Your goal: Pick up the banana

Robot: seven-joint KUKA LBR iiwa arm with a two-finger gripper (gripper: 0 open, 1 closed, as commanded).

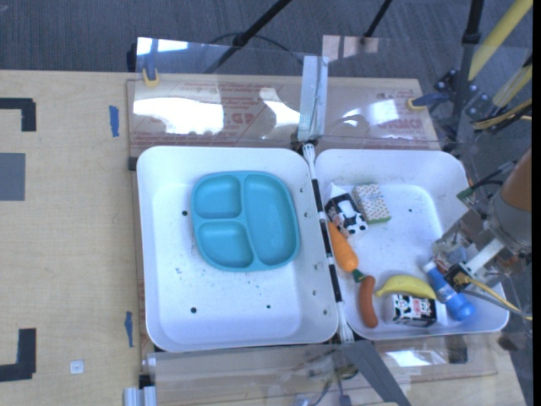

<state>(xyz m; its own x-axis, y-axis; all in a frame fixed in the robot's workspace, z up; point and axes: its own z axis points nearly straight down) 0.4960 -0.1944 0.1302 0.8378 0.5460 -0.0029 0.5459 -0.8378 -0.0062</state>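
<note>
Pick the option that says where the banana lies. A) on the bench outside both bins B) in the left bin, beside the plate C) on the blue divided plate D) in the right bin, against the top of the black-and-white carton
D: the banana lies in the right bin, curved over the black-and-white carton.

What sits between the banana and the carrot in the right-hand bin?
In the camera view, a small sausage lies between the banana and the carrot, just below the carrot's green tip.
</note>
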